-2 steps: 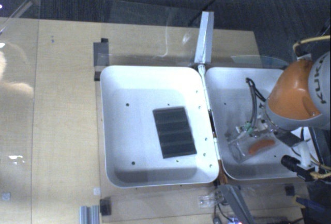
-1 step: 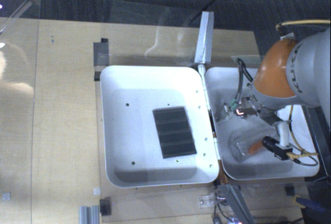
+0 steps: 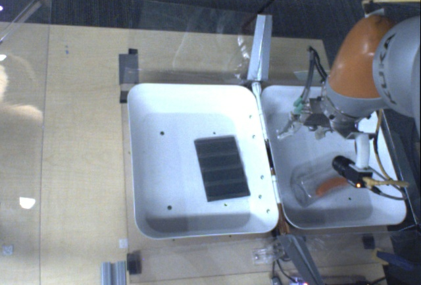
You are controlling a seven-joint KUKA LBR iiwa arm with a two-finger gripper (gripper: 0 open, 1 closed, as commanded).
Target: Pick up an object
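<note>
A black ribbed rectangular pad lies flat in the middle of the left bin. In the right bin a clear plastic cup lies near the front, with an orange oblong thing right beside it; whether they touch is unclear. My gripper hangs over the back left part of the right bin, close to the wall between the bins. It sits behind the cup and the orange thing, apart from both. Nothing shows between its tips.
A metal post stands at the back where the two bins meet. Clear plastic sheeting lies on the wooden bench behind the left bin. The grey and orange arm covers the right bin's back right corner.
</note>
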